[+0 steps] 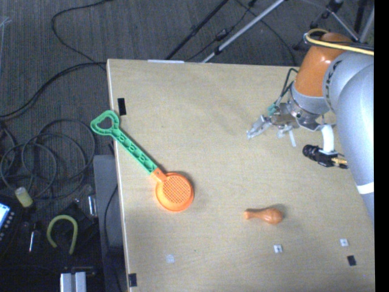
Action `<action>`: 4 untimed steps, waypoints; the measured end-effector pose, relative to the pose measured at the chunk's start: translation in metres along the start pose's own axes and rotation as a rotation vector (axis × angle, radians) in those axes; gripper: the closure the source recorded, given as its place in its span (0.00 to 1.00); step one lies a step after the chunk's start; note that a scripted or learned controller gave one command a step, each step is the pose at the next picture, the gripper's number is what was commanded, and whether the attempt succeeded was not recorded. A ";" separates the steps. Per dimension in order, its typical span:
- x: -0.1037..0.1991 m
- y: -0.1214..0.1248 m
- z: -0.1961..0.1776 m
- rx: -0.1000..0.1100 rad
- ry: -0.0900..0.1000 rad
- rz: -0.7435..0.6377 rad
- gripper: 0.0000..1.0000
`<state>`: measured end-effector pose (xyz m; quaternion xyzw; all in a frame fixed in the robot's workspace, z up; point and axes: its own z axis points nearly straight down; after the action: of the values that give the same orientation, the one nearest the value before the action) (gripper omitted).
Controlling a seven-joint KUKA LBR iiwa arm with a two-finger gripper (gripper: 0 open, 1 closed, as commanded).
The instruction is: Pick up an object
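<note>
- Orange pear-shaped piece (265,215) and green-handled strainer (146,166) lie ungrasped on the worktop (213,114).
- Tool (262,126) hovers apart, grip state unclear; next, descend over one.

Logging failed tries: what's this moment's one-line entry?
gripper: above bench, holds nothing | green-handled orange sieve: untouched | orange pear-shaped toy: untouched

A strainer (148,166) with a green handle and round orange mesh head lies flat near the tan board's left edge, its handle loop overhanging that edge; a small orange pear-shaped gourd (265,215) lies on its side toward the front edge, narrow end pointing left.
</note>
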<state>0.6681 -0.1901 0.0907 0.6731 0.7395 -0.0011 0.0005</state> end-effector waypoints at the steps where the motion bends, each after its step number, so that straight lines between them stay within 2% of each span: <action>1: 0.000 0.000 0.000 0.000 -0.001 0.000 0.00; 2: 0.058 0.006 0.007 0.000 0.002 -0.152 0.00; 3: 0.059 0.006 -0.002 0.000 0.002 -0.152 1.00; 4: 0.059 0.006 -0.002 0.000 0.002 -0.152 0.00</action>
<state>0.6683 -0.1311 0.0924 0.6149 0.7886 -0.0004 -0.0005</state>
